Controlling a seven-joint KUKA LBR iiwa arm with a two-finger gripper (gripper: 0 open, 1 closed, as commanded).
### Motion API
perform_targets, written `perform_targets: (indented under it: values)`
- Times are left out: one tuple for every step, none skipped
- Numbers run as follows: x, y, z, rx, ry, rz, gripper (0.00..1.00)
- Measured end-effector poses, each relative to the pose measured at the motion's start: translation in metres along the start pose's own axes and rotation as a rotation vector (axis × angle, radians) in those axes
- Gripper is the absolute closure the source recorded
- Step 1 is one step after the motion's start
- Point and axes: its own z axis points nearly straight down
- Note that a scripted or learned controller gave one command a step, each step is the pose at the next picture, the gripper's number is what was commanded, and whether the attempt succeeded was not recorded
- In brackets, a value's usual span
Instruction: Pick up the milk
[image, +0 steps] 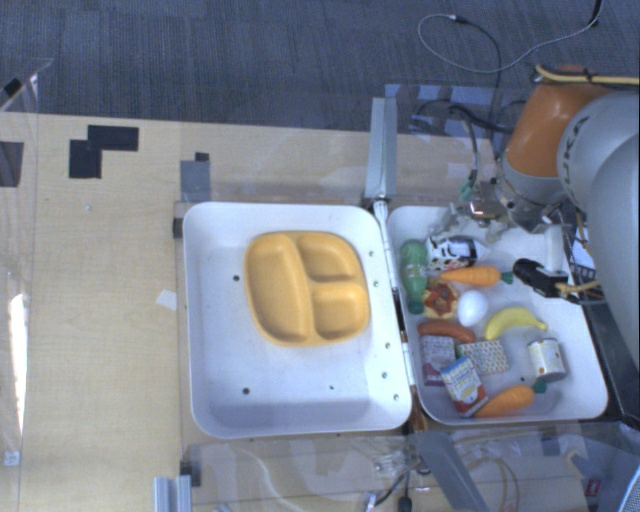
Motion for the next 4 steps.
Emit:
perform_targets:
  values:
    - [0.018,0.005,0.012,-0.016,-0.009,-0.069,0.0]
    - [0.032,-0.012,0.011,-0.034,-0.01,-0.25,0.0]
    - [0.052,-0.029,-0.066,0.014,0.004,-0.019,0.0]
    - [0.026,-0.016,-0.003,-0.004,0.002,-0.06,0.0]
